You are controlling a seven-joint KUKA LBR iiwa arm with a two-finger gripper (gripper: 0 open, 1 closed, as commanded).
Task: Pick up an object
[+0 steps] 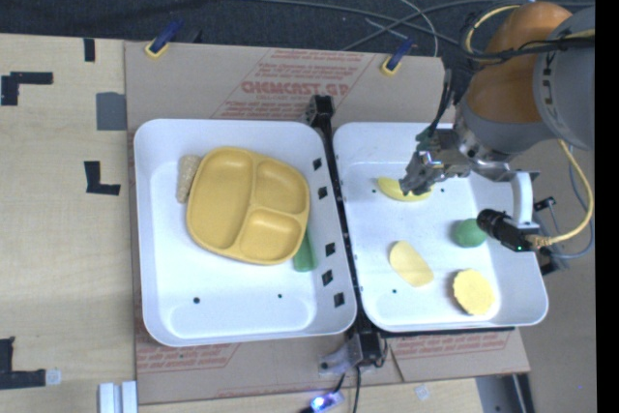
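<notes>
Nearest the camera, close to the front edge of the right bin (542,305), lies a round yellow piece (473,292), and just behind it toward the bin's middle sits a paler yellow lump (411,263). A small green object (469,232) rests near the right wall of the same bin. Further back, toward the bin's rear-left quarter, a flat yellow item (395,190) lies on the white floor, and the hand (422,175) is down right at it, overlapping its right end from this slanted view. Whether the hand is spread or closed cannot be told, since the dark metal parts blur together over the yellow piece, and it is just as unclear whether anything is pinched. The yellow item looks flat on the bin floor, so the pick reads as not yet done: the reach appears made, while the grasp, if any, is unconfirmed, and the lift is wholly left to do. In the left bin (155,237) a yellow divided plate (247,204) fills the rear half, with a tan sponge-like piece (186,177) tucked against its left rim and a green scrap (305,253) peeking from under its front-right edge. Both bins sit on a cardboard sheet (280,82) clipped to the tabletop (58,237). Since the target is thin and low, a secure hold seems doubtful until it is seen rising clear of the floor.
</notes>
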